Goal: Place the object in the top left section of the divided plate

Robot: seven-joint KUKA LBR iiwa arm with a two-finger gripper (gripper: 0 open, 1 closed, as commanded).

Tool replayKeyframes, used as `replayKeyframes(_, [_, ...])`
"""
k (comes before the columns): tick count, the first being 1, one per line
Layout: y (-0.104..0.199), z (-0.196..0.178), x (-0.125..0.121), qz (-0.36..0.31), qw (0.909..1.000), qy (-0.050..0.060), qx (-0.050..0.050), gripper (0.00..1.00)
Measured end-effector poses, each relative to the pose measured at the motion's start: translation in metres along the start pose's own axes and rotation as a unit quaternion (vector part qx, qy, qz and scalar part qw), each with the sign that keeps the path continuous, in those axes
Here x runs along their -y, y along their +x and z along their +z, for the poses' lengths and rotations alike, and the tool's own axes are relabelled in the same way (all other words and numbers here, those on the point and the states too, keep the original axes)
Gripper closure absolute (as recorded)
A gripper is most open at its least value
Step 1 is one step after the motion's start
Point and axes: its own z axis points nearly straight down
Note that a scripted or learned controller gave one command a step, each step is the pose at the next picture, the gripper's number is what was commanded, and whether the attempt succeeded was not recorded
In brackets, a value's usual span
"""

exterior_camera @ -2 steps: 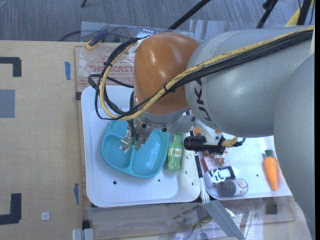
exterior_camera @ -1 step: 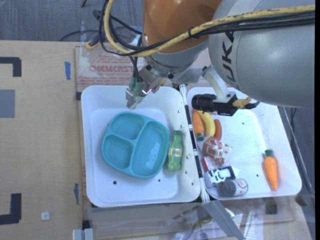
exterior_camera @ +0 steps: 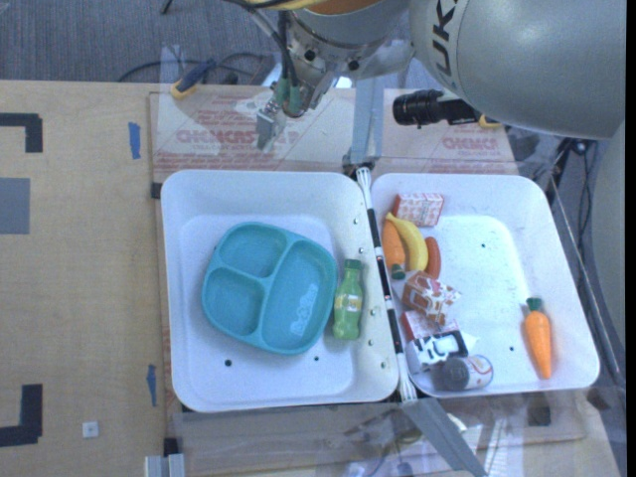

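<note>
A teal divided plate [exterior_camera: 268, 286] with three sections lies in the left bin [exterior_camera: 189, 207]. A green bottle [exterior_camera: 347, 301] lies against the plate's right rim, by the wall between the bins. My gripper [exterior_camera: 270, 125] hangs high over the bench behind the left bin's far edge, well away from the plate. A small green patch shows near its wrist; I cannot tell whether that is a held object.
The right bin [exterior_camera: 497, 246] holds a pink carton [exterior_camera: 419, 207], a banana [exterior_camera: 409, 242], a crumpled snack packet [exterior_camera: 429, 296], a black-and-white box [exterior_camera: 438, 347], a grey can [exterior_camera: 463, 371] and a toy carrot [exterior_camera: 537, 338]. The arm's bulk overhangs the upper right.
</note>
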Motion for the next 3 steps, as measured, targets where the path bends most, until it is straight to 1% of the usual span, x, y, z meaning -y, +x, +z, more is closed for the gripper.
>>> replayKeyframes(1, [-0.014, 0.002, -0.026, -0.066, 0.9978, -0.001, 0.001, 1.00])
replayKeyframes(2, [-0.014, -0.045, -0.026, -0.164, 0.9865, -0.001, 0.001, 1.00])
replayKeyframes(3, [-0.016, -0.059, -0.026, -0.262, 0.9652, -0.001, 0.001, 1.00])
